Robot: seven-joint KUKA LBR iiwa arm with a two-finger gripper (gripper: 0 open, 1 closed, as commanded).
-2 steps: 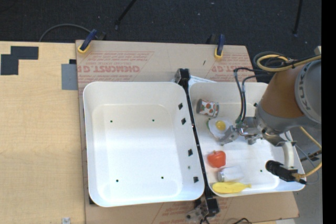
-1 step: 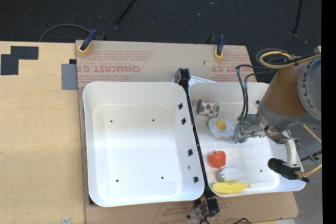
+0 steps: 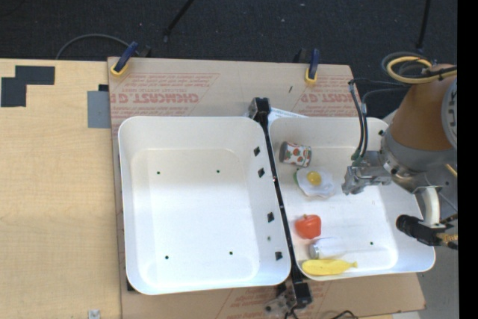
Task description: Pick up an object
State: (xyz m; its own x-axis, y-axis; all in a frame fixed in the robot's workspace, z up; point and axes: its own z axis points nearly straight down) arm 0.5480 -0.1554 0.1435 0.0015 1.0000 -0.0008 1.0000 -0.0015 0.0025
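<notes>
Four objects cluster in right bin (image 3: 403, 254); gripper (image 3: 357, 181) hovers beside fried egg (image 3: 317, 181) (grip state unclear), likely lining up.

Smooth white plastic bins (image 3: 194, 132) on brown cardboard (image 3: 224, 90)

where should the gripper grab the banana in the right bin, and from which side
Grip the banana across its middle, coming straight down. It lies flat lengthwise along the right bin's near wall, so the wall-side finger has little room, and a pale object crowds its far side.
</notes>
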